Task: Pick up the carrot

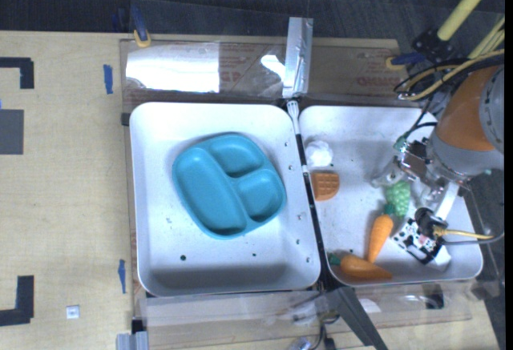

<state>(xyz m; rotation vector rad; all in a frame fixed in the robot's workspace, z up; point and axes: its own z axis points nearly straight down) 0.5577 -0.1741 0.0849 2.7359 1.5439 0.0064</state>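
Although red print (240, 56) is seen on brown cardboard (369, 60), none is readable. Orange tapered plastic carrot (379, 236) is found in right white bin (361, 122), just beside gripper (404, 170); claw state cannot be told.

One fixed cam sits above the bench (56, 204), looking down at a slight slant, w/ the far side at frame top and dark floor beyond. Mid-range framing: left bin (143, 180) and right bin (353, 121) both fit whole, approx centre to right. The arm (471, 120) reaches in at the right edge.
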